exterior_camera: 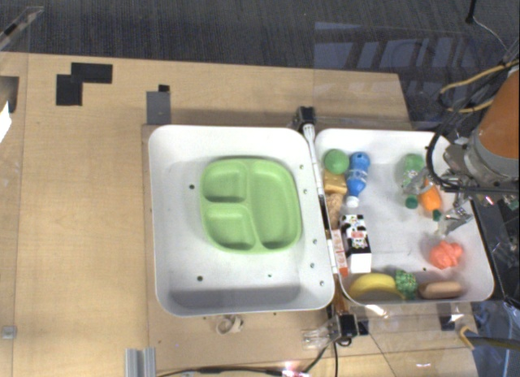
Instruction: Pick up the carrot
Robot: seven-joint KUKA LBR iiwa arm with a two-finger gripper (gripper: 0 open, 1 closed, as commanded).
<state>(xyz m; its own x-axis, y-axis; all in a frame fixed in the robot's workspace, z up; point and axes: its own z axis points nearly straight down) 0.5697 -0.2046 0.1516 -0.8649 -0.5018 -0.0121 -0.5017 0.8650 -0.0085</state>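
Note:
The carrot [431, 199] is small and orange with a green top, and it lies in the right part of the right bin [382, 229]. My gripper [436, 200] comes in from the right edge and hangs directly over the carrot. It is open, with one fingertip [452, 218] at the carrot's lower right and the other at its upper left. The carrot lies between them, with a gap on each side.
The right bin also holds a pale green item [411, 167], a green ball [335, 160], a blue bottle [357, 174], a cow-print carton [354, 234], a banana [373, 285], broccoli [405, 283], a sausage [441, 289] and a pink lump [445, 254]. The left bin holds a green divided tray [249, 205].

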